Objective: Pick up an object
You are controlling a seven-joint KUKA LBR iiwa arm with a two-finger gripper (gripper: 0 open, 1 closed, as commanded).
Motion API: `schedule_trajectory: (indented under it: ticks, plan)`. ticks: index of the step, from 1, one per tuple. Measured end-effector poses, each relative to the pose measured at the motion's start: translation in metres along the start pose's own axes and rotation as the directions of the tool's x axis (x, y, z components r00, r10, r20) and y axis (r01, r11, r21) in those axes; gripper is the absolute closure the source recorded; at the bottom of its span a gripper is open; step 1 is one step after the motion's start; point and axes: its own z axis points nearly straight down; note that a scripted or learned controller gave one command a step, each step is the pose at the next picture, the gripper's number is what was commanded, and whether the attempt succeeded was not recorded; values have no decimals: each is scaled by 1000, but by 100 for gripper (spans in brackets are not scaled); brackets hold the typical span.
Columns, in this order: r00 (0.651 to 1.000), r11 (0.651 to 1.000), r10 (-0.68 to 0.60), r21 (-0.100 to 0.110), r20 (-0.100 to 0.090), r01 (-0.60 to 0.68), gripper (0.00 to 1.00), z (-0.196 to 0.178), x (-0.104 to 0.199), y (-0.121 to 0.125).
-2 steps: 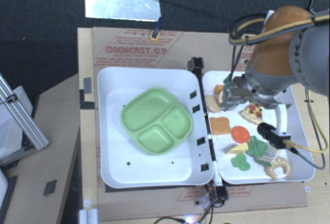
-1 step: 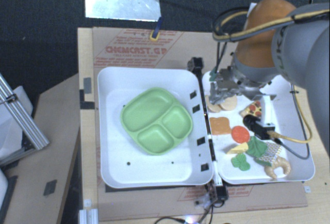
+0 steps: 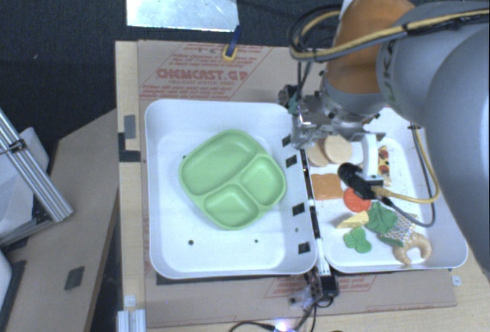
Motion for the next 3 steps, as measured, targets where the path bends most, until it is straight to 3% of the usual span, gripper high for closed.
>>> schedule_trajectory:
  ticks: [2, 3]
  plan:
    - [1000, 1000, -1, 1, -1, 1, 100, -8, 71, 23]
    - [1000, 1000, 2, 0, 0, -2, 100, -1, 70, 31]
